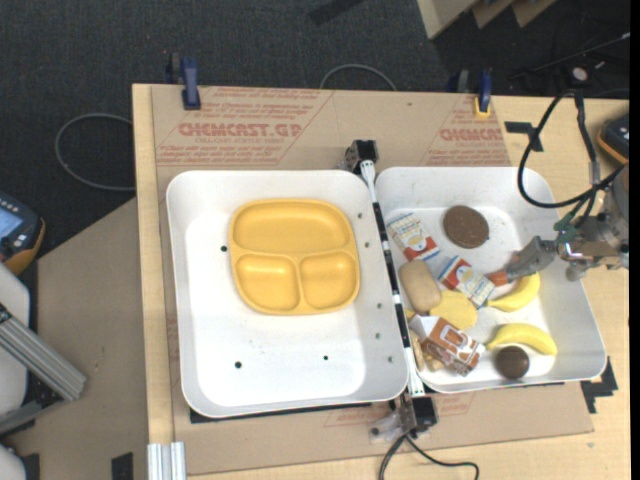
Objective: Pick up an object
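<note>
Nearest, a small curved yellow plastic banana lies in the right shallow white bin, loose for picking. Beyond it my hand hovers low; I cannot tell its spread.

Gripper – grey metal, dark fingers; black cables loop over wrist; orange bit at edge.

The brown bench bears two white bins side by side.

right bin crowded, left bin roomy
</note>
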